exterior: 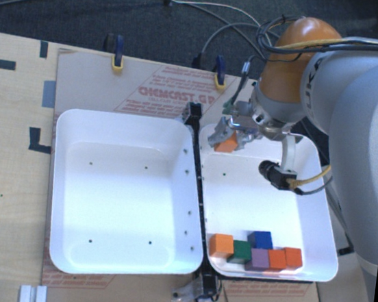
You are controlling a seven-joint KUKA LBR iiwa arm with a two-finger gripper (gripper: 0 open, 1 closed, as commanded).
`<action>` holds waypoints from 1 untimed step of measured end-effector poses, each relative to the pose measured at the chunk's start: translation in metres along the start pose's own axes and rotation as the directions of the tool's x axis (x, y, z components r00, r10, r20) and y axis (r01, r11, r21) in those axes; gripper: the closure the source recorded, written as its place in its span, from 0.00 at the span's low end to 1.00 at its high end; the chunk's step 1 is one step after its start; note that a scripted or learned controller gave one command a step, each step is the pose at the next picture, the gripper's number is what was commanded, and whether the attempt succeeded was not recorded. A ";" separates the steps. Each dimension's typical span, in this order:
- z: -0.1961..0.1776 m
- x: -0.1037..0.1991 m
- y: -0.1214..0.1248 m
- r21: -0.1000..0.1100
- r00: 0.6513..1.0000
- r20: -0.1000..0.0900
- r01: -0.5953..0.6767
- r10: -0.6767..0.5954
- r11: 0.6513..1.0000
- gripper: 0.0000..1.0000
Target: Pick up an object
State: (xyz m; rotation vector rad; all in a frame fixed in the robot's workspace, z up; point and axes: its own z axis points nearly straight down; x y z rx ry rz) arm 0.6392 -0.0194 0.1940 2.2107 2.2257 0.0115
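Seen from the overhead camera: hand (231, 133) raised over the far end of the right bin (317, 229), closed on a small orange block (226, 145) pinched between its fingers. Judged light, rigid, flat-sided; best gripped across opposite faces. Clustered at the bin's near edge, five more blocks (255, 252), orange, green, blue and purple. Fingertips largely hidden behind wrist and cabling; grip depth hard to judge.
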 end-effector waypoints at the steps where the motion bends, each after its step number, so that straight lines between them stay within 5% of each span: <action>1: -0.019 0.072 -0.010 0.007 1.000 0.000 0.000 0.000 1.000 1.00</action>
